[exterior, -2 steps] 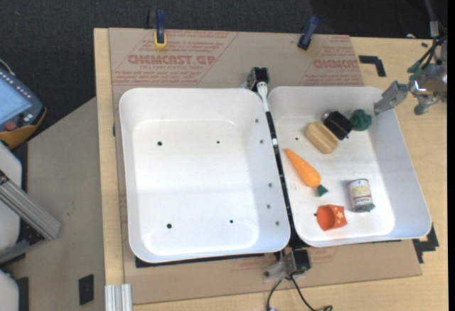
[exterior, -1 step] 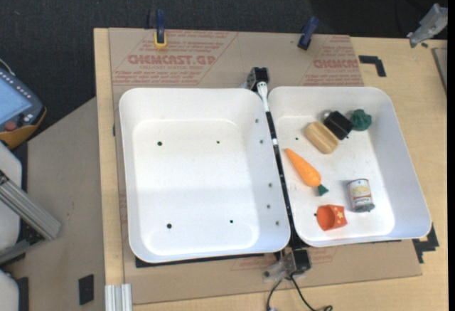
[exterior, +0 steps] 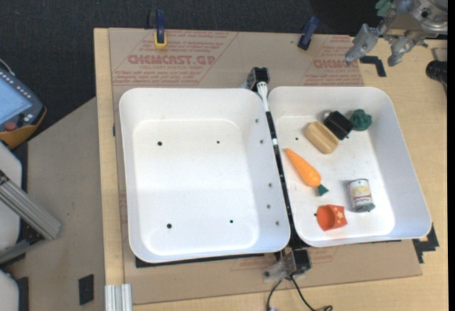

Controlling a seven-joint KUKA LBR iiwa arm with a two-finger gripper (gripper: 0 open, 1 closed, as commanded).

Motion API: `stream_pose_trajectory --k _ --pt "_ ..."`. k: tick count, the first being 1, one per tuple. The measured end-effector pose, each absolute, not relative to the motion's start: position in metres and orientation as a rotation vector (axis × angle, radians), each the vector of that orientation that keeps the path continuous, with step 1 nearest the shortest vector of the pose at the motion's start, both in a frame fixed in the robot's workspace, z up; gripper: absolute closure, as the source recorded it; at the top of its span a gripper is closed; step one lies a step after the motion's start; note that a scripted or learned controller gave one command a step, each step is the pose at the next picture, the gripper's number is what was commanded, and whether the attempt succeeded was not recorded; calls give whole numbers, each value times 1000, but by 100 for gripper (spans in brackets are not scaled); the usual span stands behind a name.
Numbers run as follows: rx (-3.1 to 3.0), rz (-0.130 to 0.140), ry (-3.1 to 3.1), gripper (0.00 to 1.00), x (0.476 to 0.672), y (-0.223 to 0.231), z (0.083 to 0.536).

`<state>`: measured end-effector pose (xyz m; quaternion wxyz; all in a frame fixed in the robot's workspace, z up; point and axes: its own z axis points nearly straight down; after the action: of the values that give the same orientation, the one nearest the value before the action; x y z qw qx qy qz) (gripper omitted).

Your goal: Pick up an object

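Five things lie in the right bin (exterior: 398,160): an orange carrot (exterior: 303,167) near the middle, a tan block (exterior: 321,137) above it touching a black piece (exterior: 337,124), a green lump (exterior: 361,119) just beside that, a small can (exterior: 361,196) lower right, and an orange-red cup (exterior: 330,218) near the front wall. The gripper (exterior: 377,47) hangs beyond the bin's far right corner, over the bench, fingers spread apart, nothing between them. The left bin (exterior: 135,160) sits alongside.
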<state>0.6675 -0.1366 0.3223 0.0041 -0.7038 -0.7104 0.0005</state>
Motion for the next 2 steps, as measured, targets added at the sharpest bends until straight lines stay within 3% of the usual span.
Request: stream_pose_trajectory --k 1,2 --pt "-2221 -1 -2226 100 667 -143 338" --pt "-2235 7 -2210 100 583 -227 346"
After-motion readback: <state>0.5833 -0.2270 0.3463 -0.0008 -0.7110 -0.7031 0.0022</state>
